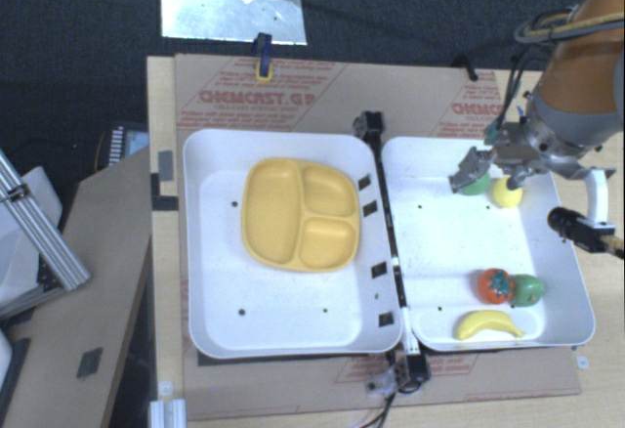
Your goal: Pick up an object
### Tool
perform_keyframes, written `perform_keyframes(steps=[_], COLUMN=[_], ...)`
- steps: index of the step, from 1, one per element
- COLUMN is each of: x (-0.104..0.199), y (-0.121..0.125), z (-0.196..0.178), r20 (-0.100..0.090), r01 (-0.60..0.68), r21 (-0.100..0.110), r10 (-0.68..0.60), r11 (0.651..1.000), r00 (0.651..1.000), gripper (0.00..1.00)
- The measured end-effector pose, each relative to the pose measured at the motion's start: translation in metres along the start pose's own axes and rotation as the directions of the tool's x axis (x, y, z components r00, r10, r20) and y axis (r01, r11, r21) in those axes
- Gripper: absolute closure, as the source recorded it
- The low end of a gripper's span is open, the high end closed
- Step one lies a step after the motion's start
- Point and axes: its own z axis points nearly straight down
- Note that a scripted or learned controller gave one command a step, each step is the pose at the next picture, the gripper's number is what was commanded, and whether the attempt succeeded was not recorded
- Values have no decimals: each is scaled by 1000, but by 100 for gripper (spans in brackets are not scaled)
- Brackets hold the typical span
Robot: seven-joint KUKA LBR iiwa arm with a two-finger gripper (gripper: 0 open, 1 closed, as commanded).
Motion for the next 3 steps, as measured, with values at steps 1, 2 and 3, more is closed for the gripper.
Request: perform_keyframes(steps=[1,2,3], x=[0,-10,-8], y=[2,6,6], z=[-7,46,109], r20=[1,1,0], r01=[2,-1,-1], r21=[-11,-8,-7], r10=[-2,1,1], r11=[1000,1000,1000], r00=[1000,1000,1000], gripper=[0,0,0])
